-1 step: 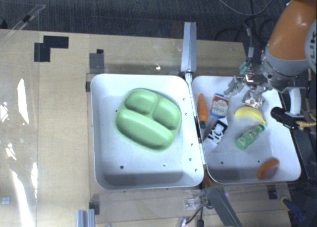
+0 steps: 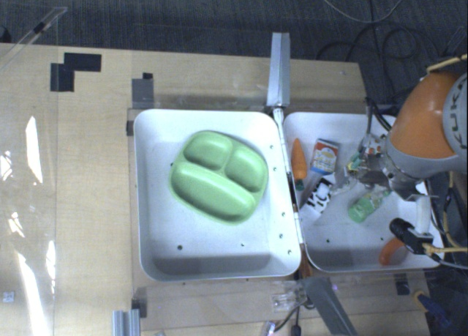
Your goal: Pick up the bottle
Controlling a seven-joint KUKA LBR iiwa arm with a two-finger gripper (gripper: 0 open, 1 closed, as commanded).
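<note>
Two white bins are sitting side by side on the desk (image 2: pixel 88 203). The left bin (image 2: pixel 157 247) is holding a green divided tray (image 2: pixel 218 173), lying tilted, roughly in the middle.

The right bin (image 2: pixel 329 250) is holding the clutter. An orange carrot-like piece (image 2: pixel 299 160) is lying along its left wall at the far side. Just right of it a small printed box (image 2: pixel 324 156) is lying flat. Near of that, a black-and-white item (image 2: pixel 317 197) is lying at a slant, touching a dark stick-like thing beside it. The bottle (image 2: pixel 363 207), pale green and see-through, is lying on its side right of center in this bin, slanted. Another orange object (image 2: pixel 391 252) is sitting at the near right corner, partly under a black part of the arm.

The arm (image 2: pixel 431 118) is reaching in from the right, orange band showing. The gripper (image 2: pixel 371 175) is hanging over the right bin, just above the far end of the bottle. Cannot tell how the gripper is set — wires and wrist hardware are blocking it. Cannot tell if it is touching the bottle; nothing is visibly being held.

Cables (image 2: pixel 380 5) are trailing on the dark floor at the far right.
</note>
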